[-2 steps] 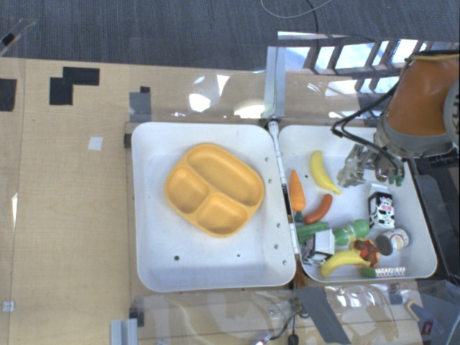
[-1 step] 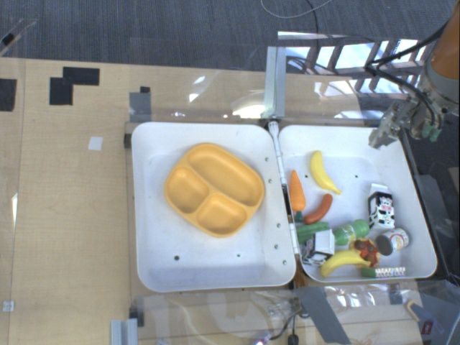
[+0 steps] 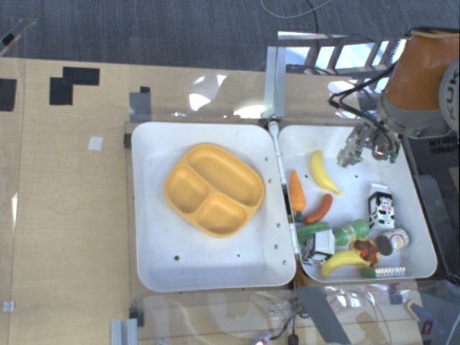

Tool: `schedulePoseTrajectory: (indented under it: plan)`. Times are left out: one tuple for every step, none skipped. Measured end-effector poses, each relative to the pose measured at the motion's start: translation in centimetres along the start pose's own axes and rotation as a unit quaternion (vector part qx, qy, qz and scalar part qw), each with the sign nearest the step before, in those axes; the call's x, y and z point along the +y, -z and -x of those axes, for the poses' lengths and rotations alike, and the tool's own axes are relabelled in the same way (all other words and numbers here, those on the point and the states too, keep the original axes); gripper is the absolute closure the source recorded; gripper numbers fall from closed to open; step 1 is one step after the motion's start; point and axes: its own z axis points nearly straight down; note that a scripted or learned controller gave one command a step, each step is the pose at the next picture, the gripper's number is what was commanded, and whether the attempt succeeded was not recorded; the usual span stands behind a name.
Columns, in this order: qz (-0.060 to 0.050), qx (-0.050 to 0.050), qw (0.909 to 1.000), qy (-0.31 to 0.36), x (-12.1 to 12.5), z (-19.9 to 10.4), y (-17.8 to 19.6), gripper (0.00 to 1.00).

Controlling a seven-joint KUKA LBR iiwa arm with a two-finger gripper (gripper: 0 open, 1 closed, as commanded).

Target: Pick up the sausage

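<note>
Presently the gripper is held high in the right bin; its grip state cannot be told. Nearer the divider the sausage is wedged beside one carrot, which might be grabbed instead. Two bananas are counted.

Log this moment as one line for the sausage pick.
claw: above right bin, far end | sausage: lying in right bin, beside carrot | held: nothing visible
</note>
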Motion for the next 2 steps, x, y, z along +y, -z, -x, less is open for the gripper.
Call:
schedulePoseTrajectory:
  plan:
    - [0.000,-0.002,0.9993,-0.037,-2.8,-2.0,7.3,1.00]
    - [0.000,-0.001,0.9989,-0.046,-5.7,-0.4,4.0,1.00]
